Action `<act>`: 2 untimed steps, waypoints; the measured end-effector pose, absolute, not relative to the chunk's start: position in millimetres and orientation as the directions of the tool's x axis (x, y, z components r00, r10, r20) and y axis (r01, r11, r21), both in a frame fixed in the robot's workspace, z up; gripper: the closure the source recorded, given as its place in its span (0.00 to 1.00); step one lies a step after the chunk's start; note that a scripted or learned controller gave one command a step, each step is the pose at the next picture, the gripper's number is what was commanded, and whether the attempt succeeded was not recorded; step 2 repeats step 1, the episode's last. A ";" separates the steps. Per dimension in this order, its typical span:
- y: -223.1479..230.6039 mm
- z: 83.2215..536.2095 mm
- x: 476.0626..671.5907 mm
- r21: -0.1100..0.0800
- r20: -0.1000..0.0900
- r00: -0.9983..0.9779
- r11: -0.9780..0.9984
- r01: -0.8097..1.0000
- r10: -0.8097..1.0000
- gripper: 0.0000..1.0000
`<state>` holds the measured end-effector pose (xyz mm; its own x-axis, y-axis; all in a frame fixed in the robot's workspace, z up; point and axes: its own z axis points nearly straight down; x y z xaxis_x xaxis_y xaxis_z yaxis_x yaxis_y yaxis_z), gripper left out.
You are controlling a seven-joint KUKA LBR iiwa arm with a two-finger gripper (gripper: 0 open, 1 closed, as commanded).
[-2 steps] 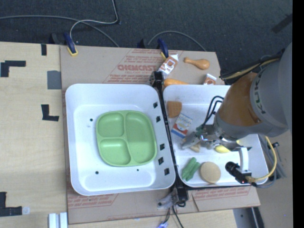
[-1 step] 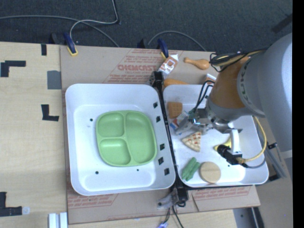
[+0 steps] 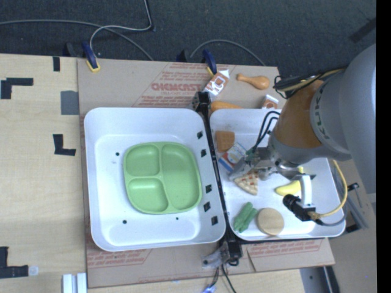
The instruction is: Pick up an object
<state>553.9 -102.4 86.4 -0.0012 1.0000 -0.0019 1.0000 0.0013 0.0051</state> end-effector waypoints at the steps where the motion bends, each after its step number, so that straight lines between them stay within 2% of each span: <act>1: -102.5 96.0 554.0 0.005 -0.002 -0.001 0.001 1.000 1.000 1.00; 2: -102.5 96.0 554.0 0.005 -0.002 -0.001 0.001 1.000 1.000 1.00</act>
